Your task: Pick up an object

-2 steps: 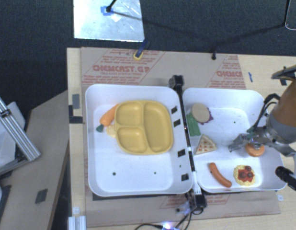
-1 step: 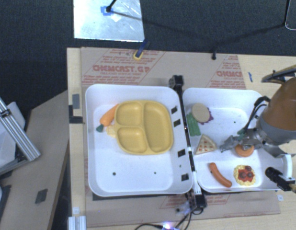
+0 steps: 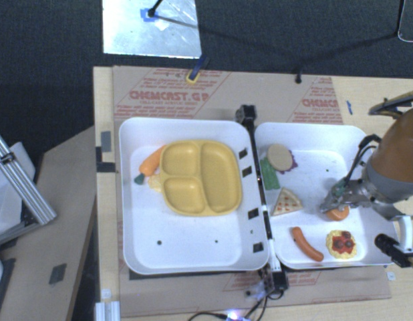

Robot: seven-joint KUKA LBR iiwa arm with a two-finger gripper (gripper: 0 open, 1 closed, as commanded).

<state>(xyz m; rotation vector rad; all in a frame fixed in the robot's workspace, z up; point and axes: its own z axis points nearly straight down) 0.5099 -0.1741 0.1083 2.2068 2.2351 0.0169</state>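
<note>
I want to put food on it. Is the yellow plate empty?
Empty. All three compartments of the yellow divided plate show bare yellow; the toy carrot lies beside its left edge in the left bin.

We saw five toy foods in the right bin (image 3: 307, 136). A round sandwich (image 3: 281, 157) lay near the far left corner, a pizza slice (image 3: 286, 202) against the left wall, a red sausage (image 3: 307, 243) slanting near the front edge, and a small pizza round (image 3: 342, 243) towards the front right corner. An orange piece (image 3: 338, 212) lay flat just beyond that round, partly hidden.
</note>
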